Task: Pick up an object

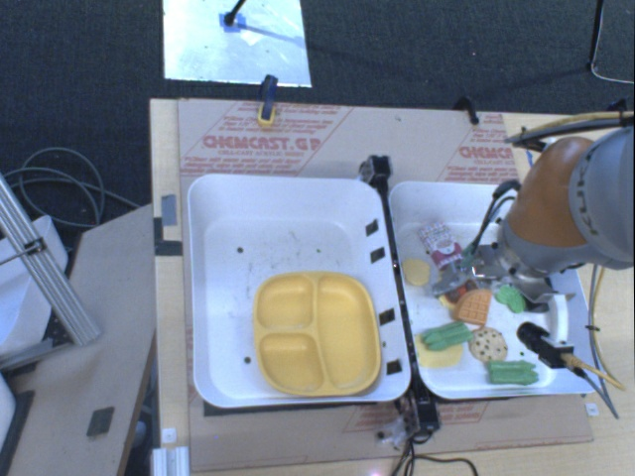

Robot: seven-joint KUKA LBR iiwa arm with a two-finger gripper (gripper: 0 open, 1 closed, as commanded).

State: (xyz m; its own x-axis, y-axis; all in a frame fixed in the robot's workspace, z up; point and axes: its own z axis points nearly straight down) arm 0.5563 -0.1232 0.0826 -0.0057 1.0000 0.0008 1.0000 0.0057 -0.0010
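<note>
From above, the gripper [464, 278] reaches low into the right bin [422, 198], just above the waffle [474, 306]; I cannot tell how it is set. A cookie [487, 344] lies just below the waffle, the yellow divided tray [317, 331] far left.

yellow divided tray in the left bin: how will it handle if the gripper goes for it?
The yellow tray looks like rigid moulded plastic, so probably stiff and light. It lies flat in the left bin, unlikely to tip or roll. Its smooth, low rim may be slippery and hard to pinch.
</note>
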